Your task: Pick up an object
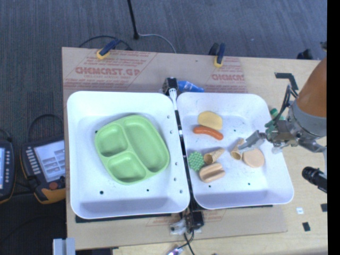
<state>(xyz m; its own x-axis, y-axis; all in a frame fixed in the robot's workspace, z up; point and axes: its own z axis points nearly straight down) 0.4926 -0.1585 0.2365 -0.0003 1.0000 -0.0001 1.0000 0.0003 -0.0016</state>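
Observation:
My gripper [254, 141] hangs over the right side of the right bin [276, 193], reaching in from the right. Just below it lie a round tan disc [254, 159] and a small tan cone-shaped piece [237, 152]; the gripper's tip is close above the cone piece. Further left in the same bin are a yellow potato-like piece [210, 119], a red sausage [208, 133], a short tan roll [214, 155], a green bumpy piece [195, 160] and a hot dog bun [211, 172]. Nothing can be seen held by the gripper.
The left bin [79, 195] holds a green three-compartment plate [132, 148]. A raised divider [180, 142] runs between the bins. Clamps [218, 54] sit at the board's far edge, and the arm's body [313, 105] fills the right.

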